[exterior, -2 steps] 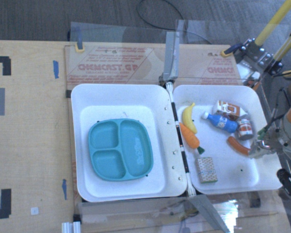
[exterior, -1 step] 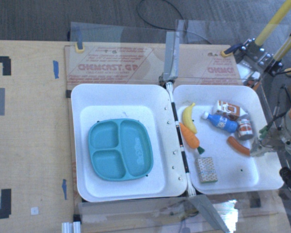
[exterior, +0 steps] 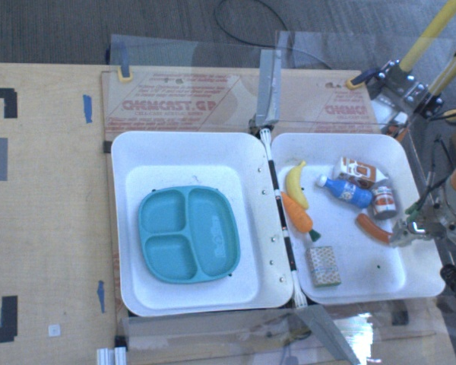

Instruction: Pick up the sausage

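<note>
Sausage (exterior: 373,229) lies in the right bin (exterior: 410,276), below a can (exterior: 384,201). Gripper (exterior: 405,233) sits just beside its right end; whether its jaws are parted or closed is unclear, possibly touching

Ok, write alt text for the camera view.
The gripper sits beside a sausage in the right bin, which also holds a banana, carrot, blue bottle and small box. The left bin holds a teal divided plate.

The right bin (exterior: 342,287) is crowded along its far side: sausage (exterior: 373,229) lies near a can (exterior: 384,201) and blue bottle (exterior: 347,191). Banana (exterior: 295,184) and carrot (exterior: 298,214) line the left wall (box (exterior: 323,265) nearer front); the middle floor stays open.
</note>
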### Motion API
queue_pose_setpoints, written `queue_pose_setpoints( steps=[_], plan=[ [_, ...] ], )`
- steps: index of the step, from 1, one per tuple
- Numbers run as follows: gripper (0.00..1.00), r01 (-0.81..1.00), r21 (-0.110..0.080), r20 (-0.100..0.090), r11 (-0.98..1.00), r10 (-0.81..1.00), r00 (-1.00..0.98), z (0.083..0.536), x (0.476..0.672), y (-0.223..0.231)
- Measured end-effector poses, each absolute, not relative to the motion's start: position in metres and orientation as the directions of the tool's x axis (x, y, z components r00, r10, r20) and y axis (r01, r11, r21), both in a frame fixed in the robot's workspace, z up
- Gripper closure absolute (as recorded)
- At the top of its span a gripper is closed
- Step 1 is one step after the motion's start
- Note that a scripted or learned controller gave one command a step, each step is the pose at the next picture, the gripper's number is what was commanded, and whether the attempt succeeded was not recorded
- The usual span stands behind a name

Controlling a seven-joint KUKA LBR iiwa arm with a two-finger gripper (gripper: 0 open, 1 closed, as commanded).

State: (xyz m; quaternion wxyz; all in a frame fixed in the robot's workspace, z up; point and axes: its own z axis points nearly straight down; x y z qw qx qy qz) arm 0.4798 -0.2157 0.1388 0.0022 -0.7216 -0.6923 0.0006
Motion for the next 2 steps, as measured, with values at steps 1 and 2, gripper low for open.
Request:
queue_pose_setpoints(
  steps=[1,2],
  plan=[
    [1.00,1.000,-0.005,0.003,0.003,1.000,-0.003,0.1249,0.4797,-0.2192],
    [1.00,0.999,-0.001,-0.001,0.054,0.999,-0.054,0.1299,0.4806,-0.2217]
  ],
)
